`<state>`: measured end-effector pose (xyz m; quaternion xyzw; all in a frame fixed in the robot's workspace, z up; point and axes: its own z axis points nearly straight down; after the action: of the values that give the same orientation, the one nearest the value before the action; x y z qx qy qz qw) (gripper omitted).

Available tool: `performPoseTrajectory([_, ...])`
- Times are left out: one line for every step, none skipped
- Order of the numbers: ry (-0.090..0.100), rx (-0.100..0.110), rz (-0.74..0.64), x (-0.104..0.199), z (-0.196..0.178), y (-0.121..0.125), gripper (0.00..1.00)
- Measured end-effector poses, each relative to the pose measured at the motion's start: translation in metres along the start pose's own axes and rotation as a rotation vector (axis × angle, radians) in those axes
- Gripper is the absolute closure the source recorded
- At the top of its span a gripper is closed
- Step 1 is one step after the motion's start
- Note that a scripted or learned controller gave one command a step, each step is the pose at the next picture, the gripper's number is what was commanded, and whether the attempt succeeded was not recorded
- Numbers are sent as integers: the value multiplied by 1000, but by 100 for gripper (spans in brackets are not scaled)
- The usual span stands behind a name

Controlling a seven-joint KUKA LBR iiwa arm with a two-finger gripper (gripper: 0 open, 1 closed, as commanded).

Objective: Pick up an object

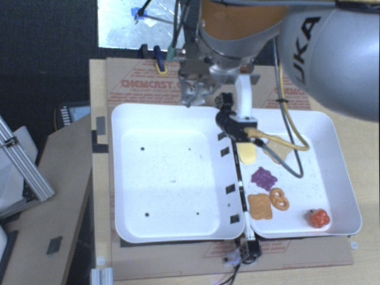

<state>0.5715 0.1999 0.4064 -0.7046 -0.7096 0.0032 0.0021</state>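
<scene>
Overhead view: grey arm [332, 46] over the rear of two white bins; left bin [166, 177] beside right bin [332, 159], which holds a yellow piece [247, 154], purple cluster [263, 177], pretzel [279, 199], orange square [259, 206], red item [319, 218]

Two white bins [166, 177] side by side on a cardboard-covered bench [142, 79].

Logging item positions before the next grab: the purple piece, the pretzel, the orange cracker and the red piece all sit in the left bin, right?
Not quite. The camera view shows the purple piece, pretzel, orange cracker and red piece all in the right bin.
</scene>
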Motion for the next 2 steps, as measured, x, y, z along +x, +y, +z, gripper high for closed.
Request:
performPoseTrajectory([8,-24,1,8,-137,12,100])
performPoseTrajectory([4,-7,-2,31,-129,-52,100])
